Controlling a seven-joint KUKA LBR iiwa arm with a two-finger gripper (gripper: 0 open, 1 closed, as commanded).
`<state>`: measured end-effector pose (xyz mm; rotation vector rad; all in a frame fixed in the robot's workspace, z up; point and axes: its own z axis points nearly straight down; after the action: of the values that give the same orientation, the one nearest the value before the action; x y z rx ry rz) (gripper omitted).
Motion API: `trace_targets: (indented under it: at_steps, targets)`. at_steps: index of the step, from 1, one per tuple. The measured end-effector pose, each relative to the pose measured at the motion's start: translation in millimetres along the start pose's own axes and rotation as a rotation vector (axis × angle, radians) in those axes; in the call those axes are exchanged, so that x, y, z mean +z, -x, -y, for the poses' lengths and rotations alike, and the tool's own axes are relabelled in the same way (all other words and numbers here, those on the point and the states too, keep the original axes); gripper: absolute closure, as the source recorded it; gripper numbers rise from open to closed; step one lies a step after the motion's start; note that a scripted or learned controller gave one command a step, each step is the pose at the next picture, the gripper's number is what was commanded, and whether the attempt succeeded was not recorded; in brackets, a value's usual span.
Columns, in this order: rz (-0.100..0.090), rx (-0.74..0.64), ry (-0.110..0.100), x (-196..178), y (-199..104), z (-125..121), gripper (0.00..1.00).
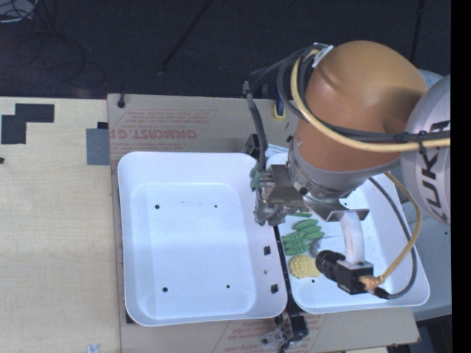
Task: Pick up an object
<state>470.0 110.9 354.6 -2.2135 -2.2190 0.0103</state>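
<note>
The arm's big orange band (360, 101) hangs over the right bin (401, 293). Below it my gripper (268, 201) sits low at that bin's left wall, close to the divide between the two bins. A small green bit (255, 176) shows at the gripper's left side; I cannot tell what it is. Green pea pods (303, 234) lie in the right bin just right of and below the gripper. A yellow corn piece (300, 265) lies nearer the front. The arm hides much of the right bin's floor.
The left bin (132, 234) is a white tray with a few dark dots on its floor. A black connector (342, 271) with an orange cable hangs off the arm over the right bin's front. Cardboard (169, 127) lies under both bins.
</note>
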Motion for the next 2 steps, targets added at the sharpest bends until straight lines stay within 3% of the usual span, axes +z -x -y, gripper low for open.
trace_targets:
  at_steps: [1,2]
  targets:
    - [-0.004,-0.004,0.019,-115.3,-49.1,-5.3,1.00]
    - [0.000,-0.001,0.011,-185.8,-91.5,-4.5,1.00]
